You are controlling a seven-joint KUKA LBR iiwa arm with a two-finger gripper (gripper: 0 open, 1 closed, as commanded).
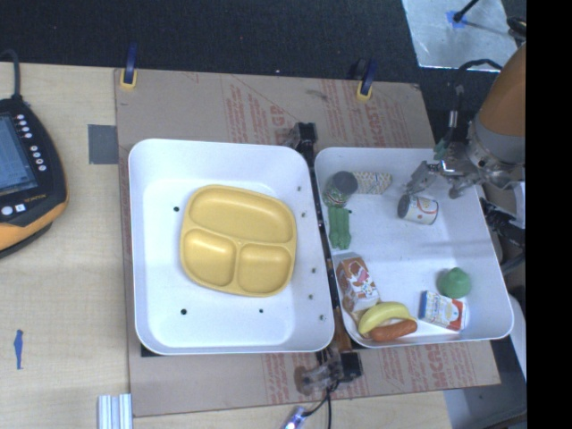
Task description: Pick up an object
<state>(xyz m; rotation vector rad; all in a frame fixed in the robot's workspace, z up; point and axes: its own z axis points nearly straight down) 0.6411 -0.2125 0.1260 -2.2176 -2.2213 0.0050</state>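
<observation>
Bins of shallow white plastic sit side by side on a sheet of brown cardboard (268,105) clipped to the pale wooden bench. The left bin (152,239) carries a yellow moulded tray (238,239) with three compartments, lying in its middle. The right bin (407,257) holds the loose things. Near its upper left corner lie a grey round-topped can (341,184) and a speckled pale roll (374,183) just beside it; below them stands a green oblong block (340,226). Along the lower edge are a printed snack packet (356,283), a yellow banana (384,314) touching an orange-red sausage-like piece (393,331), a small red-and-white carton (444,311) and a green round fruit (456,281). The two-finger gripper (418,189) hangs at the upper right of that bin, directly over a small white cup with red print (422,210); whether its fingers are spread or closed on the cup cannot be told. At the frame's left edge rests a black and orange handheld control pendant (22,177).
</observation>
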